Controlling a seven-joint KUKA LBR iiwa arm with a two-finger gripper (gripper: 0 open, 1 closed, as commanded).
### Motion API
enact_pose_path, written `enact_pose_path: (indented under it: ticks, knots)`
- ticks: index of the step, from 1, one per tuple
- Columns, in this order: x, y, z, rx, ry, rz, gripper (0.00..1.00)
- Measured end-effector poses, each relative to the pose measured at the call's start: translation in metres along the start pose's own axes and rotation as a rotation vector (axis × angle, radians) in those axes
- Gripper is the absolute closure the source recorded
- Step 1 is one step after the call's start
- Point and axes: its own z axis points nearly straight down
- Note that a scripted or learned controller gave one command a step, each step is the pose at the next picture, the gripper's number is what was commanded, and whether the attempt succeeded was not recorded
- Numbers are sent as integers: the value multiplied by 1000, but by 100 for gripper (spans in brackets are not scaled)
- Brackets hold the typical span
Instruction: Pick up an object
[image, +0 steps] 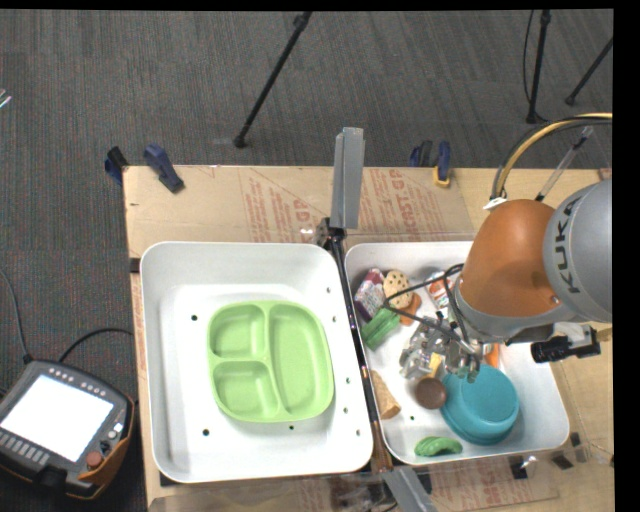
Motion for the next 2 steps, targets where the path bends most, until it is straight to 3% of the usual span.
enact_pose_path:
  ticks: [1,2]
  knots:
    - [55,-26,-28,0,2,-2,100]
    - [54,-24,18,2,8,371,100]
